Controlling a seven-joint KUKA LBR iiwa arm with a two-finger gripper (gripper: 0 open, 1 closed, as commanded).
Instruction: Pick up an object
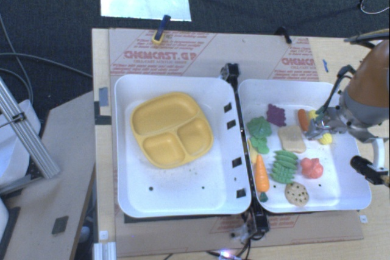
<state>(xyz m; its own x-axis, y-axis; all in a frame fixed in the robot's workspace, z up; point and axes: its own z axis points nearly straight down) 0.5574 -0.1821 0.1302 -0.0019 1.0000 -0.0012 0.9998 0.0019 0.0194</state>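
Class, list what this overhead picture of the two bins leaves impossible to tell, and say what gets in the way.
1. Gripper: too small and blurred in the camera view to judge its grip.
2. Yellow item: partly covered by the gripper, so its shape is unclear.
3. Arm: cut off by the right edge.
4. Orange-red piece: its right side is hidden behind the gripper.

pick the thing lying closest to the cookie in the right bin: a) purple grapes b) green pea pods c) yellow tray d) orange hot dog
b, the green pea pods lie just above the cookie near the front of the right bin, while the purple grapes sit far back and the yellow tray is over in the left bin.
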